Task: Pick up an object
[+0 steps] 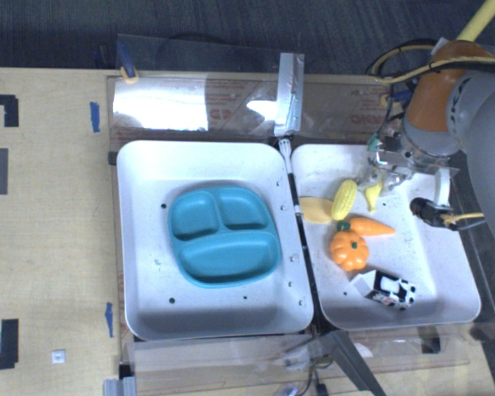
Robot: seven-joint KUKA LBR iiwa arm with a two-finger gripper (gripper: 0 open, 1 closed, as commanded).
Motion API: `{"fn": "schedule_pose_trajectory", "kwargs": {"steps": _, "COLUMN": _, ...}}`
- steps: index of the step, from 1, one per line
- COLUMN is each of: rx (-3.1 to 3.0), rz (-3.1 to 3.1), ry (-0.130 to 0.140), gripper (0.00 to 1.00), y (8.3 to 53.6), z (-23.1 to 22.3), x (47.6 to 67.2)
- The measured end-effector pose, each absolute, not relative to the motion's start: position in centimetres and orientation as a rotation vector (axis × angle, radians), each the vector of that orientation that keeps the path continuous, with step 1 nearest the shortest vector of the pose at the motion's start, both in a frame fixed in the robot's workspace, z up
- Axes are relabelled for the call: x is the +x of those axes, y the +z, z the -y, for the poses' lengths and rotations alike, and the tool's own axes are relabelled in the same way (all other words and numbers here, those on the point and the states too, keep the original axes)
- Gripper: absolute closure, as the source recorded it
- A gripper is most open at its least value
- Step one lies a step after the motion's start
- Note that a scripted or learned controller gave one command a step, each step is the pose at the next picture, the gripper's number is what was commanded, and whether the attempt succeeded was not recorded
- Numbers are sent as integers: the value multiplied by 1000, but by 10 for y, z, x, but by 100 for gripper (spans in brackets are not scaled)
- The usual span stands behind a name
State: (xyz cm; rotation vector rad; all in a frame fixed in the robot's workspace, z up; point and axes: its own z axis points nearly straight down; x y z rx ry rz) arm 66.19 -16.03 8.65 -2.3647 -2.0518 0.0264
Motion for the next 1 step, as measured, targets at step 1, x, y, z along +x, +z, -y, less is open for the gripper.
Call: {"fn": "schedule_pose_trajectory", "kwargs": {"steps": 1, "rx": -2428, "rz": 2003, "ry": -15, "gripper": 100, "y": 197, "z": 73, "x": 660}}
